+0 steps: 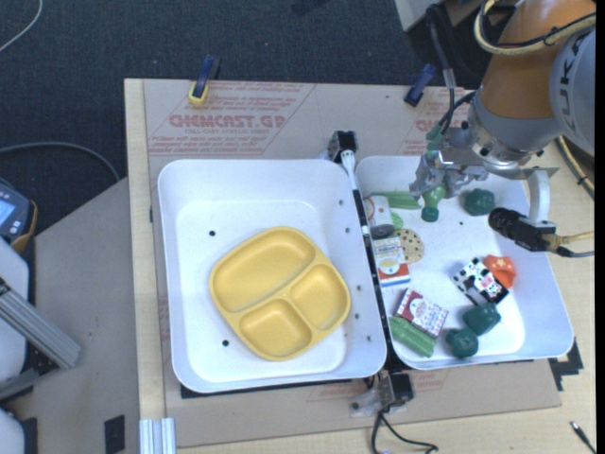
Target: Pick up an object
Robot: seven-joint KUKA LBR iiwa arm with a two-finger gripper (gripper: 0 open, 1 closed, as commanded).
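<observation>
The gripper (430,189) is hanging over the back of the right bin (546,334), its fingers pointing down beside a green stick-shaped piece (395,200) with a small green tip below them; whether the fingers are spread or pinching cannot be told at this slant. The likely pickable objects are lying in this bin: a green lump (478,200), a cookie (409,243), a cow-patterned toy (475,280) and a red carton (421,312). The left bin (189,253) is holding a yellow divided plate (280,293). Risks: the fingers closing on air, or grazing the bin wall just beside the pieces.
</observation>
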